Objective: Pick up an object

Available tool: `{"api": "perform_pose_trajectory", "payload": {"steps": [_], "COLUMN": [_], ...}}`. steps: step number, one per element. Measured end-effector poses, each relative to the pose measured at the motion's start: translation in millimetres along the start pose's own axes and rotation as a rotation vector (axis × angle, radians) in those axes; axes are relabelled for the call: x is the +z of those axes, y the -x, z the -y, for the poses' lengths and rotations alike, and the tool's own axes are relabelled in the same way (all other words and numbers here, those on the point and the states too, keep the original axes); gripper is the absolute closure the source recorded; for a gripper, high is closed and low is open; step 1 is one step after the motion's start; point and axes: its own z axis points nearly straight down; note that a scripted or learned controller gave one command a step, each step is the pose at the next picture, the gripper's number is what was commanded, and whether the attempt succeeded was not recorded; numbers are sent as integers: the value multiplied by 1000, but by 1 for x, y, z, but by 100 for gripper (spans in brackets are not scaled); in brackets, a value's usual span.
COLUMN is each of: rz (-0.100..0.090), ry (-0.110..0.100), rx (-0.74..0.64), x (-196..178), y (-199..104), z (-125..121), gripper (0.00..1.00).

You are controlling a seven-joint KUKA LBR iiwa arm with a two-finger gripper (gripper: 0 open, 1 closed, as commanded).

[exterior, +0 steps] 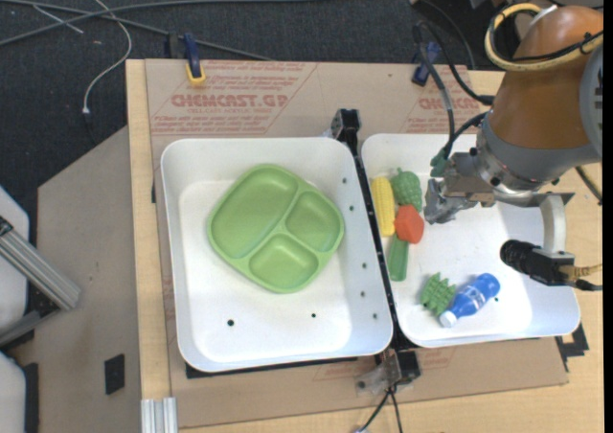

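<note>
Two white bins on bench. Left bin (192, 326): green divided plate (276, 227). Right bin (536, 311): yellow corn (382, 206), red tomato (409, 225), blue bottle (471, 297) near edge. Gripper (439, 203) just right of tomato; claw state can't tell.

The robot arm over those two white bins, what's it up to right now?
The arm reaches in from the right, with its gripper low over the right bin, just beside an orange-red toy. Nothing can be seen held. Near it lie a yellow corn, a dark green toy, a spiky green toy and a blue bottle. The left bin holds a green divided plate.
</note>
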Motion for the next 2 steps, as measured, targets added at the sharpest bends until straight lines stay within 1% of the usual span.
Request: {"api": "perform_pose_trajectory", "payload": {"steps": [1,2], "rz": [0,0], "ry": [-2,0], "rx": [1,-2], "x": [21,18], "y": [-45,-101], "z": [14,27], "gripper": [100,100]}}
